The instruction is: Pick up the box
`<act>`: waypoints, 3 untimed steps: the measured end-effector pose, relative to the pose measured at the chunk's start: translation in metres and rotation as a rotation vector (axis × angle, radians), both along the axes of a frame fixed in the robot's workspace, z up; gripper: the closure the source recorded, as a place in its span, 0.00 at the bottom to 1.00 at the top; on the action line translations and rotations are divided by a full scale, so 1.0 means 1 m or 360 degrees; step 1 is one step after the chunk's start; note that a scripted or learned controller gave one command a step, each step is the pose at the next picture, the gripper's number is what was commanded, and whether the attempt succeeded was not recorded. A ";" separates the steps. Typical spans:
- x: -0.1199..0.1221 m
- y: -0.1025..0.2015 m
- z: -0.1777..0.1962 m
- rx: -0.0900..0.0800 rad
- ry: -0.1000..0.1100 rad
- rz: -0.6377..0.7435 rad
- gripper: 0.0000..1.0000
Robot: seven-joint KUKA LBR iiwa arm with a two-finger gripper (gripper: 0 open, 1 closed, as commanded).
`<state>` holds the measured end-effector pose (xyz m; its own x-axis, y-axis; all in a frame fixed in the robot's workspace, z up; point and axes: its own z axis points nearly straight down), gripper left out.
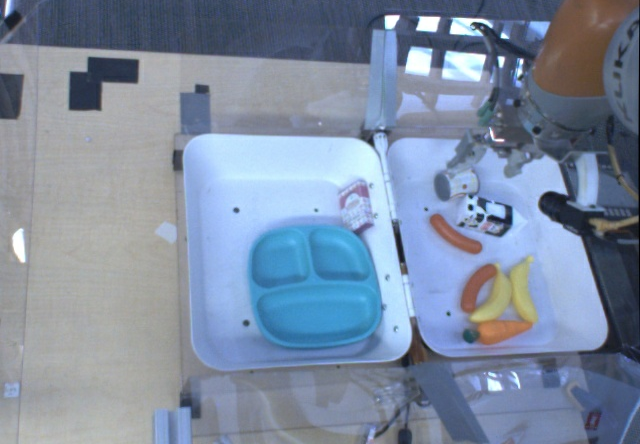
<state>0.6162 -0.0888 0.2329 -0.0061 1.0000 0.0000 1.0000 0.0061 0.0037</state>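
Two shallow white bins sit side by side on the bench (110,262). The left bin (215,232) holds a blue divided plate (315,287) and, against its right wall, a small red-and-white packet (356,205). The right bin (570,327) holds the box (487,217) — small, white with black markings, lying flat and turned at an angle in the upper middle of the bin.

Just beside the box, to its lower left, lies a sausage (456,233); whether the two touch cannot be told. Nearer the front of the bin sit a second sausage (478,287), two bananas (508,294) and a carrot (496,332), all well apart from the box. A small grey cup (457,183) lies on its side just above and to the left of the box.

The gripper (490,154) hangs over the upper part of the right bin, above and slightly behind the box, near the cup. The fingers stand spread apart and hold nothing.

Judgement on handling: the box looks like light printed cardboard — stiff enough to take a pinch, though a hard squeeze could dent it. Its faces are probably smooth and somewhat slippery. The best hold appears to be across the narrower pair of sides, with the fingers turned to match its angle and kept off the sausage and the cup.
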 end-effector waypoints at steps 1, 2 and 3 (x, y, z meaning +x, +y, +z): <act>0.026 -0.030 -0.142 -0.0003 -0.0007 0.0179 0.00; 0.027 -0.029 -0.131 -0.0002 -0.0012 0.0182 1.00; 0.005 -0.026 -0.143 -0.0005 -0.0014 0.0356 1.00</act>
<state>0.6211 -0.1144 0.0895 -0.2277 0.9737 -0.0038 0.9737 0.2277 0.0119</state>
